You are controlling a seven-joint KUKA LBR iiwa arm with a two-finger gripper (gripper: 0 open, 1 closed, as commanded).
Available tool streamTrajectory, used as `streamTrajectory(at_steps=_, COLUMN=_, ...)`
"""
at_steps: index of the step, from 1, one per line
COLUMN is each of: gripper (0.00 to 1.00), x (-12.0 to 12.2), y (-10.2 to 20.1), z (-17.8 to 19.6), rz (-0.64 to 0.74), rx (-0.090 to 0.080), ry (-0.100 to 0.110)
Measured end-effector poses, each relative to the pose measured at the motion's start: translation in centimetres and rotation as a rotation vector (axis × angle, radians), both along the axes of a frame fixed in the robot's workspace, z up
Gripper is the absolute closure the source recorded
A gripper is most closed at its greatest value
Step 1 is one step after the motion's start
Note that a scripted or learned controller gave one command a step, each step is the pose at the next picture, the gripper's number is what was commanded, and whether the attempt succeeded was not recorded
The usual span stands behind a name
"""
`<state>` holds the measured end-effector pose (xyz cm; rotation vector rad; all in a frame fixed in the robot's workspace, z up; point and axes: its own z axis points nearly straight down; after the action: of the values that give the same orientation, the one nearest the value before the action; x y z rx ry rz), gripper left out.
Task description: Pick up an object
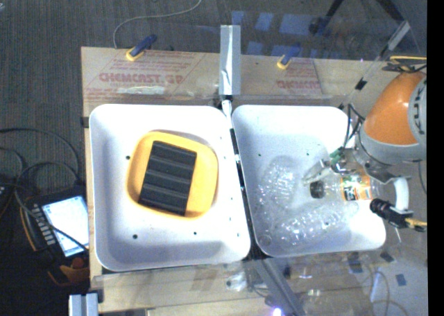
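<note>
Down in the right-hand shallow white bin [277, 124] I see the likely targets: clear, crinkled plastic bottles. One lies near the bin's middle [279, 181], another lies along the near wall [316, 223], and a third, with a dark cap and a coloured label [340, 187], sits just under the wrist at the bin's right side. I judge that last one the candidate, since the two-finger gripper [331, 169] hangs right beside or against it.

As for progress, nothing is lifted that I can confirm. The bottles all seem to rest on the bin floor, so I read this as the reach-and-close stage, with the grasp and the lift both left to do. Whether the jaws are apart or closed I cannot tell; clear plastic and wrist hardware blur together there, and I cannot say if the bottle is between them.

My grey arm with its orange band [395, 117] comes in from the right, its wrist tipped down over the bin's right rim and cables trailing beside it.

Further out, the left white bin [104, 238] holds a rounded yellow tray-like object carrying a black ribbed block [168, 177], untouched and well apart from the gripper.
</note>
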<state>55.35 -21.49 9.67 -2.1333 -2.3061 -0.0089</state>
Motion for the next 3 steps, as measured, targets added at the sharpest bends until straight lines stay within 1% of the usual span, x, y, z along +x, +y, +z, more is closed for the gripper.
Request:
streamTrajectory(at_steps=1, gripper=1.0, x=0.0, y=-0.1, z=0.9, rz=0.0, rx=-0.002, ry=0.0)
streamTrajectory(at_steps=2, gripper=1.0, x=0.9, y=-0.7, z=0.5, rz=0.064, rx=-0.005, ry=0.004)
streamTrajectory(at_steps=3, gripper=1.0, x=3.0, y=-0.7, z=1.3, rz=0.08, rx=-0.004, ry=0.002)
